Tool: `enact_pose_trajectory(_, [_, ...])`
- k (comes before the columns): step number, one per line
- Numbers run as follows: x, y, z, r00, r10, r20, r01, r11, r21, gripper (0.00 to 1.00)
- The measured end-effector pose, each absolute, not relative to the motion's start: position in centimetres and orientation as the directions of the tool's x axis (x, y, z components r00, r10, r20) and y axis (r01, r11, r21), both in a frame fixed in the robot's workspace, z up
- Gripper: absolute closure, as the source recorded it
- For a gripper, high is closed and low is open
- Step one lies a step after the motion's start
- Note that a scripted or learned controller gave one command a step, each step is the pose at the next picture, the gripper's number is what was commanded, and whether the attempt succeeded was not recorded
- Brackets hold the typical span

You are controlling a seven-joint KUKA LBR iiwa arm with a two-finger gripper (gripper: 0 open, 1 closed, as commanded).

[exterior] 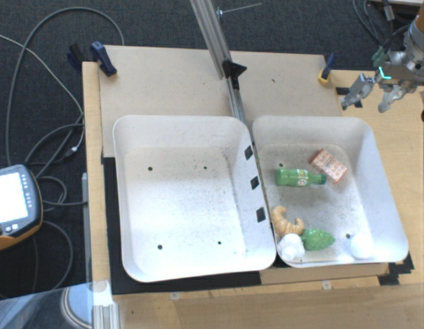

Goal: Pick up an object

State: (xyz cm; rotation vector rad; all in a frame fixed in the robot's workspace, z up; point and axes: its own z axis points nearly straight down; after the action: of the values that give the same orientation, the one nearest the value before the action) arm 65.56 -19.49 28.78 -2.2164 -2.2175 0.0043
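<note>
- Green bottle (300, 177) lies on its side in the right bin (377, 177), just left of a pink carton (329, 165); a croissant (286, 220) and a green toy (318, 238) lie nearer the bin's front wall.
- Gripper (372, 98) hangs beyond the right bin's far right corner, fingers spread wide, nothing between them.
- Step: approach not yet begun.
- Next: travel over the bin, descend on one object, close.

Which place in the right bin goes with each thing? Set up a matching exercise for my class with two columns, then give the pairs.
Things:
1. green bottle
2. red-and-white packet
3. croissant
4. white ball

Places:
A. near right corner
B. far side, right of the bottle
C. bin's middle, lying flat
D. near side, beside the divider

Pairs: 1-C, 2-B, 3-D, 4-A
</note>
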Motion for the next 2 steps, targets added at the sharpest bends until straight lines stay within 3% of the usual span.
enact_pose_trajectory(1, [65.6,-19.5,29.1,-0.002,1.000,0.000,1.000,0.002,-0.002,0.00])
enact_pose_trajectory(2, [65.9,-18.9,22.9,-0.003,1.000,0.002,1.000,0.003,-0.008,0.00])
